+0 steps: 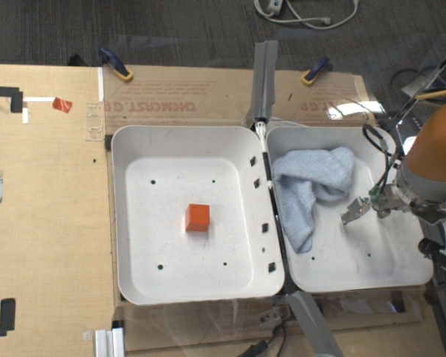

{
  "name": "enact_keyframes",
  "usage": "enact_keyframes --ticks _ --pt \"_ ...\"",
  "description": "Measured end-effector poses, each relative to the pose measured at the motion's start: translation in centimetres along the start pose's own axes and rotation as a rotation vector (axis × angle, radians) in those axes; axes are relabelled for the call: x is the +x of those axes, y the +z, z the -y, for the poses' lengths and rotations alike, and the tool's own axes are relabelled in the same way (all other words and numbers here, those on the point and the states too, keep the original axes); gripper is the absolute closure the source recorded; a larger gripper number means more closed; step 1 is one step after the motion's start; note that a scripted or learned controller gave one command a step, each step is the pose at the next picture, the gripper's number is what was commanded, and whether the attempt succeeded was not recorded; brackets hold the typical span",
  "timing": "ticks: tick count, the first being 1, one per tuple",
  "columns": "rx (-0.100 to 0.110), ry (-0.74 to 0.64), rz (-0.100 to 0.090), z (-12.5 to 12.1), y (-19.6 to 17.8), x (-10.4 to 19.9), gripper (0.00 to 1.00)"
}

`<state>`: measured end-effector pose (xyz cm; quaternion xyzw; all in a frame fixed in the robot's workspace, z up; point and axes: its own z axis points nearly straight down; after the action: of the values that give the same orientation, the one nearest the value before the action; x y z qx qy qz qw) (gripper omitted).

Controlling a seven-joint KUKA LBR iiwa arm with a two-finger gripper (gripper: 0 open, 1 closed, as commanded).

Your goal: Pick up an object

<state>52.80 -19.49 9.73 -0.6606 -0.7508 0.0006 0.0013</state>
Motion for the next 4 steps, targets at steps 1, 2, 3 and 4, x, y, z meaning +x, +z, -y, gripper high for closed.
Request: enact_keyframes --ticks 1,2,3,4 --pt "0.002 0.003 0.000 0.0 -0.7 -0.1 1.00" --pt "0.000 -0.049 0.000 5.0 -7.3 0.4 1.00" --pt "-0.001 -0.001 0.001 4.9 0.7 1.2 1.00" --pt "0.000 -0.070 0.002 -1.2 -6.9 3.1 1.00"
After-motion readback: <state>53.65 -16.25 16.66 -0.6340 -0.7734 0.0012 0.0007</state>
